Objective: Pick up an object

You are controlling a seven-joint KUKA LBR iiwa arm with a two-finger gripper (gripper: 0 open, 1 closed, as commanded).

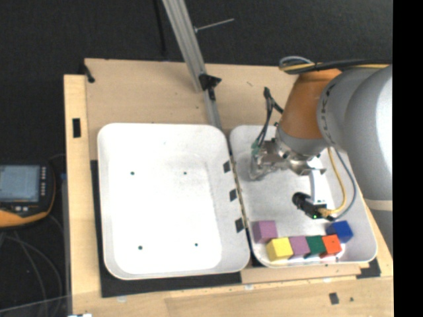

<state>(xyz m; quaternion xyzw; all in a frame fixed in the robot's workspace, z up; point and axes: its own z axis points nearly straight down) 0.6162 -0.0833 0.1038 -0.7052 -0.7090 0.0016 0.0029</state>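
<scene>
Approach step: gripper (259,167) low over right bin (246,137) far end, grip state unclear. Blocks (301,245) sit well apart at near edge. Next: move over one, descend.

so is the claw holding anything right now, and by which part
Cannot be told: the claw sits low in the shallow white right bin, apart from the small coloured blocks.
</scene>
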